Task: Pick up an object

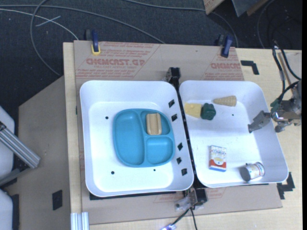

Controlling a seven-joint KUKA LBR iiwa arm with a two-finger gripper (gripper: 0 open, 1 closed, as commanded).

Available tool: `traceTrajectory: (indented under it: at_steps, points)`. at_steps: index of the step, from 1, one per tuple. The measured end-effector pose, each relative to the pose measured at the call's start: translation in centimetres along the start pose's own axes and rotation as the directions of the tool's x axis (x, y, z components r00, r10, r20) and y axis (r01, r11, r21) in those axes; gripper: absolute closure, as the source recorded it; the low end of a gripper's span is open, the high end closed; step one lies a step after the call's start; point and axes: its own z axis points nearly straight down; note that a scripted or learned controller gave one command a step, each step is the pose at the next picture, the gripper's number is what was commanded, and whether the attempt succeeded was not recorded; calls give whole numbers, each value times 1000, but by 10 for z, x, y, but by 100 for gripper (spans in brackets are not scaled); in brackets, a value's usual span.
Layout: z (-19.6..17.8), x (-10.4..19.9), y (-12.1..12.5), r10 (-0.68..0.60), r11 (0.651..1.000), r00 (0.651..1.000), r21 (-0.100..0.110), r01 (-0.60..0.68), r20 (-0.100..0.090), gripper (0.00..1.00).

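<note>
Dark carpet is surrounding the bench (72,128). Right bin (268,143) is holding a small box (218,157), tin (253,171), cone (225,100) and yellow-green piece (200,110). Gripper (259,121) is hovering at the bin's right edge, grasping nothing; its opening is unclear. Descending squarely over the isolated box is advisable.

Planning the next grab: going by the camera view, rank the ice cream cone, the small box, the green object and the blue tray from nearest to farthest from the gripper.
From the gripper at the right bin's right edge:
1. Ice cream cone, back of the right bin.
2. Green object, back left of that bin; small box, front of it. Too close to call.
3. Blue tray, left bin.
</note>
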Motion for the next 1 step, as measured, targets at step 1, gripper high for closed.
traceTrajectory:
  at_steps: [1]
  points:
    - [-7, 1, 3, -4, 1000, 1000, -13, 4, 4, 0]
